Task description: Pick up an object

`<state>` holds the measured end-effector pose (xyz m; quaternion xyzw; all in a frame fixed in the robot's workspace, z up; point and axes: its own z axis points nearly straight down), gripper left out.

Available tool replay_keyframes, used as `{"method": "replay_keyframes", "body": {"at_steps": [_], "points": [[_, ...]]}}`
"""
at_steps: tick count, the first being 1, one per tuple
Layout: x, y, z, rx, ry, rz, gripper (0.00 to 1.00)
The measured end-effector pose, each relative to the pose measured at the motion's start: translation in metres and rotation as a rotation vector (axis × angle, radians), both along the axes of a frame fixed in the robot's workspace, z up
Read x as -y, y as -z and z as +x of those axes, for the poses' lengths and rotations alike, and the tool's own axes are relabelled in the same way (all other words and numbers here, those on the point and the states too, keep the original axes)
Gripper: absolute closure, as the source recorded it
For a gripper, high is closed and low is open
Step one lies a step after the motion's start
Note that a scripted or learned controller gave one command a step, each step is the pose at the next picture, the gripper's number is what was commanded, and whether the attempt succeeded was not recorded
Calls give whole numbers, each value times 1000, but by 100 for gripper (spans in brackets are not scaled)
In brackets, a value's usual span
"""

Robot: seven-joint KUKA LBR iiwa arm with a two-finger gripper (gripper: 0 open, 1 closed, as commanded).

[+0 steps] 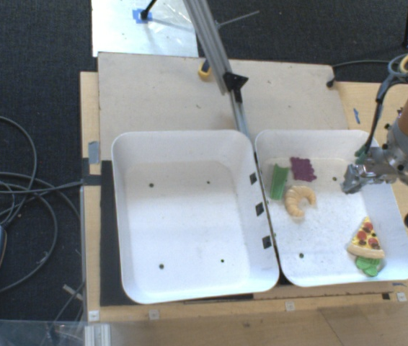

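Observation:
Several toy foods lie in the right bin (319,274). A green pepper-like piece (280,181) and a purple piece (303,168) sit near its far left. Just in front of them lies a tan croissant (300,200). A pizza slice (365,240) rests at the near right, partly over a green leafy piece (368,266). My gripper (352,179) hangs over the right part of this bin, right of the purple piece and beyond the pizza slice. I see nothing held in it.
The left bin (189,215) stands beside the right one, with black clips along the shared wall (259,209). A slanted metal pole (215,45) crosses the bench's far side. Cables and a tablet lie on the floor to the left.

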<state>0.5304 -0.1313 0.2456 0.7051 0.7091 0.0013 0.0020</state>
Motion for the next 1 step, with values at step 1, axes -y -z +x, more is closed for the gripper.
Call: {"method": "replay_keyframes", "body": {"at_steps": [1], "points": [[-44,2,20,-1,-5,2,100]]}}
